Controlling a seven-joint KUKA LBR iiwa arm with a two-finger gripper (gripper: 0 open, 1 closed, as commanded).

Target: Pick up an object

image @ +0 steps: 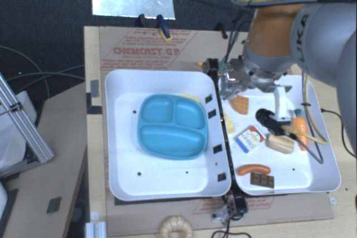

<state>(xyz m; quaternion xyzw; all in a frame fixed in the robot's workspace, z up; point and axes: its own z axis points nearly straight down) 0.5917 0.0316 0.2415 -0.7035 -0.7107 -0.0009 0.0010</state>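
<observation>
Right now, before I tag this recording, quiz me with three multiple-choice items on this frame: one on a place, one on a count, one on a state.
1. Where does the blue tray lie?
A. In the left bin
B. In the right bin
C. On the bench outside both bins

2. How many compartments does the tray have?
A. One
B. Three
C. Five

3. Where is the pincer in relation to the sausage?
A. Closed on the sausage
B. Apart from it, at the far end of the right bin
C. Pressing it against the tray

Answers:
1 A, the tray sits in the middle of the left bin.
2 B, two small wells lie above one long well.
3 B, the sausage lies alone near the chocolate, while the pincer is by the divider near the orange wedge.
</observation>
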